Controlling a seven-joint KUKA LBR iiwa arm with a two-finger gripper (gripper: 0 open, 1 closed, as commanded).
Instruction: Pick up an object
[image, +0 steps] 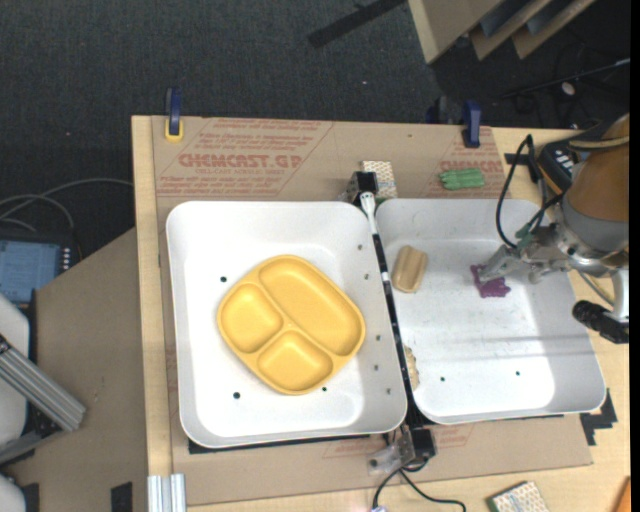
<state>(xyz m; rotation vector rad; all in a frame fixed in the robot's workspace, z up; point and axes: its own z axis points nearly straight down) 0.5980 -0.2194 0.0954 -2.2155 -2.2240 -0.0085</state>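
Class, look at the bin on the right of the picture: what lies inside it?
Inside the right bin lie a tan block near its left wall and a purple object under the gripper, which partly covers it. Whether the fingers touch it is unclear.

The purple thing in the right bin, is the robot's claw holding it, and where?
It cannot be told. The gripper is right down at the purple thing, at its top edge, but the view is too small to show it between the fingers.

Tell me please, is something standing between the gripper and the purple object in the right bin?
Nothing visible does. The gripper is right above the purple object in the right bin. The tan block lies apart, toward the left bin.
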